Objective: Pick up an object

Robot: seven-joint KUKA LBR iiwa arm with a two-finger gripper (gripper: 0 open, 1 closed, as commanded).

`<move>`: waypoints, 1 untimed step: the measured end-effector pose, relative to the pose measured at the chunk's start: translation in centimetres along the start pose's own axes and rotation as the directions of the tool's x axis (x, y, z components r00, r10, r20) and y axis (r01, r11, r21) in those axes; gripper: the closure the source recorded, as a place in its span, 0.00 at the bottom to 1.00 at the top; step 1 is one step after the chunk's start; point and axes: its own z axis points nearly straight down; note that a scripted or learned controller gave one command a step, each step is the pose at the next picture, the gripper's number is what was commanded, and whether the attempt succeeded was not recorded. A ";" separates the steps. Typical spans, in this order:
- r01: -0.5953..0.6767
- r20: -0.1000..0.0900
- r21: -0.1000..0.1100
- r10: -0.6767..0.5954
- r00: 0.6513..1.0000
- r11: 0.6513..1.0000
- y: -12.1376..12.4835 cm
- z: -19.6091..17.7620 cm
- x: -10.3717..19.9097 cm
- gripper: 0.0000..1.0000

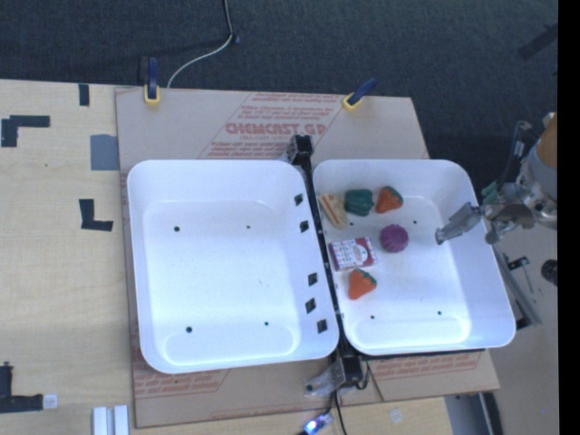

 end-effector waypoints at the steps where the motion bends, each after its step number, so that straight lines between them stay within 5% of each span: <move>1: 0.002 0.009 -0.018 -0.002 1.000 1.000 2.9 -15.6 -1.3 0.00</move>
